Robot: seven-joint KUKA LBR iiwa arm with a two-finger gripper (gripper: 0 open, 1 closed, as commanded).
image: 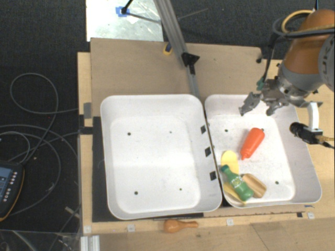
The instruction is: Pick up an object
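- Above the right bin (301,192), near its far edge, the gripper (259,105) hangs from the grey and orange arm; its two dark fingers are spread apart with nothing between them.
- Camera view, targets: a toy carrot (252,142) lies near the middle of the right bin, tilted, its tip toward the near edge. Against the near left corner sit a yellow piece (229,159), a green bottle (235,182) and a tan bun-like toy (255,184), touching one another.
- Camera view, surroundings: the left bin (152,156) stands beside the right one; an orange-brown toy (179,225) rests on the bench (104,72) outside, just past the near edge of the left bin.
- Judged risk 1: the carrot is smooth and tapered; fingers closing on its narrow end would probably squeeze it out sideways.
- Judged risk 2: a descent straight down from the present spot would meet bare bin floor beyond the carrot and close on nothing.
- Judged risk 3: in the corner cluster, a finger may land on a neighbouring toy or jam against the bin wall.
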